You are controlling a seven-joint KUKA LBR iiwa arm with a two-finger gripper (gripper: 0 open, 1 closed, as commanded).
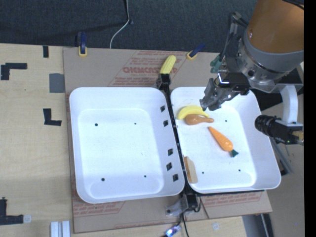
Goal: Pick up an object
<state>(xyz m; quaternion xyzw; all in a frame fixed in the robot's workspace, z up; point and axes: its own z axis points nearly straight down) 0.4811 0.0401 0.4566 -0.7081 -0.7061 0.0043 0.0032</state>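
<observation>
Two white bins sit side by side on a sheet of cardboard (143, 65) laid over the bench. The left bin (118, 142) has nothing but its small dark dots on the floor. The right bin (247, 177) holds the loose things. A yellow banana (190, 112) lies near its upper left corner, close to the wall the two bins share. An orange-tan piece shaped like a drumstick (198, 120) lies just below the banana and touches it. Further toward the middle a carrot (221, 139) lies at a slant, its green stub pointing down and to the right, well apart from the other two. A small tan block (190, 170) rests against the left wall lower down. A yellow-handled clamp (167, 69) grips the top of the seam between the bins.

The arm comes in from the right, and its gripper (210, 102) hangs tilted over the upper left part of the right bin. The dark tips are just beside the right end of the banana, seemingly a little above it. I cannot tell from here how far the tips are spread. Nothing is seen between them. The drumstick piece crowds the banana from below, and the bin wall is near on the left.
</observation>
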